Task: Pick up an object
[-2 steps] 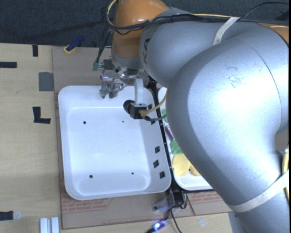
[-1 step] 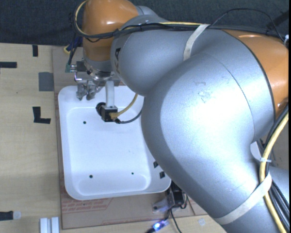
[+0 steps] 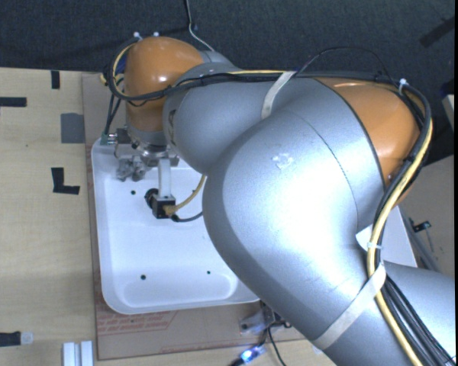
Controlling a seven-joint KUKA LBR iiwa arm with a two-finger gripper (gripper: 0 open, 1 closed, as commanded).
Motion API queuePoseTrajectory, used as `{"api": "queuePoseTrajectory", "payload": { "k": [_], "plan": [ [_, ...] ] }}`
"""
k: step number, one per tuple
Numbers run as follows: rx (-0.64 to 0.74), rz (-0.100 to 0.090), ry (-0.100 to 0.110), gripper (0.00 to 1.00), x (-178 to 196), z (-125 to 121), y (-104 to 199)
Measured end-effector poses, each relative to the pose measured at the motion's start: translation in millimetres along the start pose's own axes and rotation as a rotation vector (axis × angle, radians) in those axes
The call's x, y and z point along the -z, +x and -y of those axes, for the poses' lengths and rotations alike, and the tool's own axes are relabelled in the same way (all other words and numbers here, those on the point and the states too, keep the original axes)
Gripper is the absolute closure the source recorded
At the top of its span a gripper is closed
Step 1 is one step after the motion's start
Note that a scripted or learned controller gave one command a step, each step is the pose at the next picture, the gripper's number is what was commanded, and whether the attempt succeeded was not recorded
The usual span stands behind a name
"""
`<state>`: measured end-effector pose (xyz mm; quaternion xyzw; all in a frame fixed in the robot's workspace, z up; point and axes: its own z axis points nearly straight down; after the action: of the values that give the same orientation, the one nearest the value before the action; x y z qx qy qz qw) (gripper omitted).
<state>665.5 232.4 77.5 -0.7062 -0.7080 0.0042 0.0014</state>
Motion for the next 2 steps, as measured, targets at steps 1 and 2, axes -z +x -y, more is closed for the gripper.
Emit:
{"api": "queuePoseTrajectory", "payload": {
  "k": [1, 2],
  "plan": [
    [0.0, -0.005, -0.011, 1.0, 73, -3, -5],
    [0.001, -0.001, -0.001, 1.0, 2, 0, 1]
  ]
}}
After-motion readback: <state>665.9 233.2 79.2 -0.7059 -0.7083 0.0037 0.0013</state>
